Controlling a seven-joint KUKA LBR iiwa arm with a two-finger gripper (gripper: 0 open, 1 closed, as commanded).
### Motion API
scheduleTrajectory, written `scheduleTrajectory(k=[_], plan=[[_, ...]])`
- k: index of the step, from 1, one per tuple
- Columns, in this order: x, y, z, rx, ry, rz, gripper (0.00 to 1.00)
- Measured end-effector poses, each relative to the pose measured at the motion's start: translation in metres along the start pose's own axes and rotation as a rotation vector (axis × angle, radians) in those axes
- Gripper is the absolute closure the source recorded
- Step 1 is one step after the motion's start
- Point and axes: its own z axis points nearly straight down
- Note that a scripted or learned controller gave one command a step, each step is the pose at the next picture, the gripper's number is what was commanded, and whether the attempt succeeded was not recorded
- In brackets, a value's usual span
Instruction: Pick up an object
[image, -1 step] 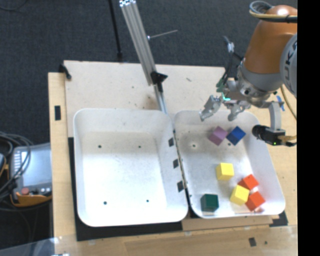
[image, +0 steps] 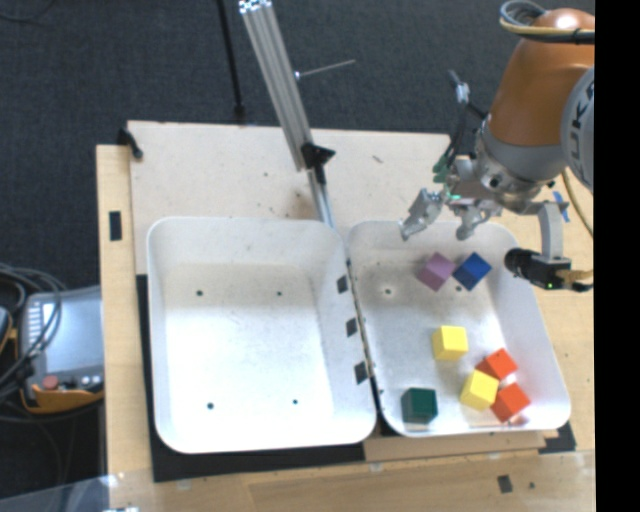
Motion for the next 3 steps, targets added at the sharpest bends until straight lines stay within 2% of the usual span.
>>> scheduleTrajectory(k=[2, 3], plan=[[-0.013, -0.005, 0.124, 0.007, -0.002, 0.004, 0.00], [-0.015, -0.002, 0.167, 0.004, -0.002, 0.005, 0.00]])
